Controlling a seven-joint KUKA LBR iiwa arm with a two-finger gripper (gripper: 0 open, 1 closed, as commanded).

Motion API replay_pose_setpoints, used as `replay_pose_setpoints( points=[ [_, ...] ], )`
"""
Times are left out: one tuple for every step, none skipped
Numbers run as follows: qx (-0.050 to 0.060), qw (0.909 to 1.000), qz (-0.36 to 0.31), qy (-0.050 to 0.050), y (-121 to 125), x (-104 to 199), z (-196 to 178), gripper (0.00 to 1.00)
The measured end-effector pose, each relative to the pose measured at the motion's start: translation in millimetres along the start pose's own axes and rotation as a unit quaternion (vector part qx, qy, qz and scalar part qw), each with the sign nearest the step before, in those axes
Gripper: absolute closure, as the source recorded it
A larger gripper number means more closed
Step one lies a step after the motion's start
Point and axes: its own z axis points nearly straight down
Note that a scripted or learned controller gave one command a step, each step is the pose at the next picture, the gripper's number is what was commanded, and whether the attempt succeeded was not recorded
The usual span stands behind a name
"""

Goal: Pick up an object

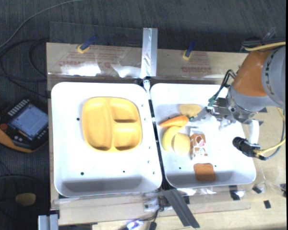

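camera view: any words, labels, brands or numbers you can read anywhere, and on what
No text can be read.
Small packet in the right bin: red and white print, too blurred to read.
Handheld controller on the floor at left: lit screen, too small to read.
Clear plastic sheets behind the bins: faint reddish print, too blurred to read.
Yellow tray in the left bin: no marking seen.

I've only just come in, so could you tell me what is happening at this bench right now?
A grey and orange robot arm reaches in from the right over the right bin, its pincer low beside a cluster of small food-like items. Nearest it are a tan piece and an orange piece; a yellow lump, a small packet and a brown block lie further off. A yellow divided tray sits in the left bin.
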Motion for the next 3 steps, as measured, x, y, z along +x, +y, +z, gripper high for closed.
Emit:
replay_pose_setpoints(
  points=[
    [-0.003, 0.9998, -0.019, 0.001, -14, 6, 53, 0.0],
    [0.0, 0.9998, -0.019, 0.003, -16, 6, 47, 1.0],
    [0.0, 1.0, -0.003, -0.001, -7, 46, -61, 1.0]
  ],
)
